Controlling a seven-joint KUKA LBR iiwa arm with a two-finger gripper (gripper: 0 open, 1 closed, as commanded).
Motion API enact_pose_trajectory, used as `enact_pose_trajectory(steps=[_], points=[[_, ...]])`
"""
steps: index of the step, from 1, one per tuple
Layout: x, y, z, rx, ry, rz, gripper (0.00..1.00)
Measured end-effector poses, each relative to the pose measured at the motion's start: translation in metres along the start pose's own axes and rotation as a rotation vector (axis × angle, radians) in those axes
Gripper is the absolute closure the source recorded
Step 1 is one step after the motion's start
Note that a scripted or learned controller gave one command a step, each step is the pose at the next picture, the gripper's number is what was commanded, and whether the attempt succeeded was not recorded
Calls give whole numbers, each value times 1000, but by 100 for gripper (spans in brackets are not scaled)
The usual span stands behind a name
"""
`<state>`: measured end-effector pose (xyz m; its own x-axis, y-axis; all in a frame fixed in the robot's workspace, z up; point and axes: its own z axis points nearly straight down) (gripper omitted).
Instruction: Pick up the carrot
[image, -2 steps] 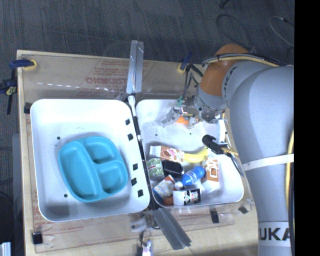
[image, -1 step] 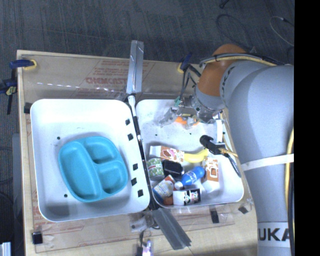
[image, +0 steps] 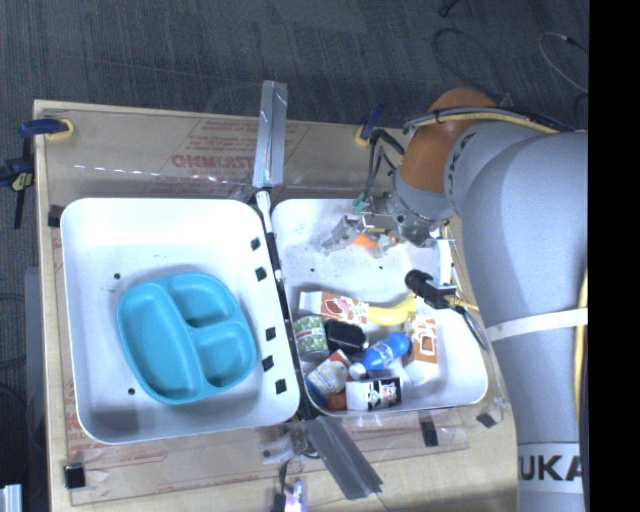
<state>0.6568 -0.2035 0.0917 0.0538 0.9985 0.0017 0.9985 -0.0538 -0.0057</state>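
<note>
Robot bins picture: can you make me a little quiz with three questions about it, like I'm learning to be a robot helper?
1. True or false: the blue tray lies in the left bin.
2. Which bin is the gripper over? A) the left bin B) the right bin C) neither
3. Fill in: the small orange thing right at the gripper, most likely the carrot, sits near the ____ end of its bin, away from the pile with the banana and the blue bottle.

Key: 1 true; 2 B; 3 far. Whether the carrot is actually gripped cannot be told from this view.
</note>
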Motion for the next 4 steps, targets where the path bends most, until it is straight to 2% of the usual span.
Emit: enact_pose_trajectory(steps=[1, 2, 3, 4], points=[[4, -21, 0, -2, -1, -19, 0], [-6, 0, -70, -5, -1, 10, 0], [-1, -10, 1, -2, -1, 41, 0], [-4, -67, 0, -2, -2, 74, 0]])
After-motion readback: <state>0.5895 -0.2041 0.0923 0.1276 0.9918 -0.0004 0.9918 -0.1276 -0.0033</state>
